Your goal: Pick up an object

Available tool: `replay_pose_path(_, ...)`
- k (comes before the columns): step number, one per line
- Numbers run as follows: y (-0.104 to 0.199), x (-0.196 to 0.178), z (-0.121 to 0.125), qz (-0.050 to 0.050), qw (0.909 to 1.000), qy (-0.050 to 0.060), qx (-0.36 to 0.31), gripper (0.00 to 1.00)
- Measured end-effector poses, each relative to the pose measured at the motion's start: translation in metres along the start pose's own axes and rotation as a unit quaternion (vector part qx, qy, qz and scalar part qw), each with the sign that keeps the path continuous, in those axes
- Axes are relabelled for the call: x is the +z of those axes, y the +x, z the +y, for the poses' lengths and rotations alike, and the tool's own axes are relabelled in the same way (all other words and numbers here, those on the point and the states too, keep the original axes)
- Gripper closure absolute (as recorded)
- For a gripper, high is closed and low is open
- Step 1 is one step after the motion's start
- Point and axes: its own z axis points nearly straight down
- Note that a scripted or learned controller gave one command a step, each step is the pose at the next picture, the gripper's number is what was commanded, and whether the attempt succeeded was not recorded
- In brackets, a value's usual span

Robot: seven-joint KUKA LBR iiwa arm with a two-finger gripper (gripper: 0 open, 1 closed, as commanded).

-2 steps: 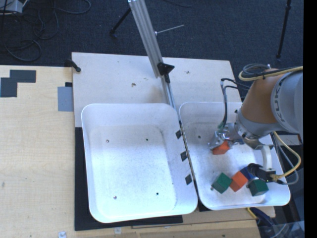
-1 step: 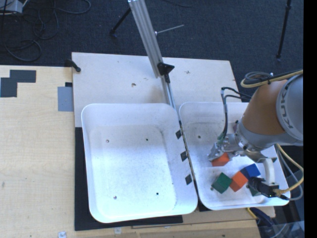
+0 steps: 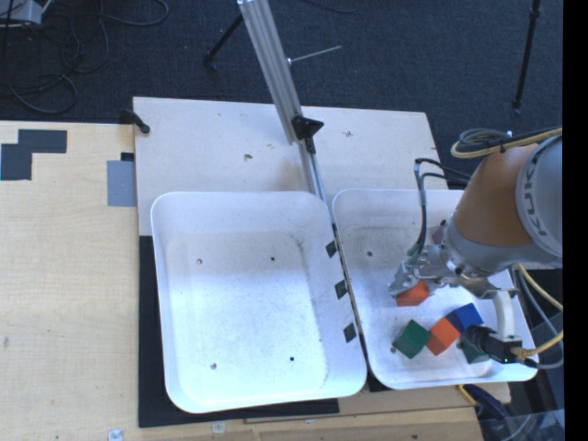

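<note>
Nearest, low in right bin [image 3: 367,246]: green block [image 3: 412,338], orange block [image 3: 443,335] touching it, blue block [image 3: 466,317] just behind, dark green block [image 3: 475,347] by the front-right rim. Mid-bin: gripper [image 3: 411,283] low over the floor, small orange-red block [image 3: 413,293] directly at its fingertips; jaws closed or parted — cannot tell. Left bin [image 3: 175,246] alongside. Farther back: slanted aluminium rail [image 3: 276,72].

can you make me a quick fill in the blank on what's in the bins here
1. All the blocks lie in the ___ bin.
2. The gripper is right over an ___ block.
3. The green block touches an orange block on its ___ side.

Missing words: right; orange; right
</note>
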Motion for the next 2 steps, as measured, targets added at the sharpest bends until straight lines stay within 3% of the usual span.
replay_pose_path(1, -0.0002, 0.0004, -0.0001, 0.000, 1.0000, 0.000, 0.001, 0.00)
replay_pose_path(2, -0.0013, -0.0094, -0.0002, 0.000, 1.0000, 0.000, 0.002, 1.00)
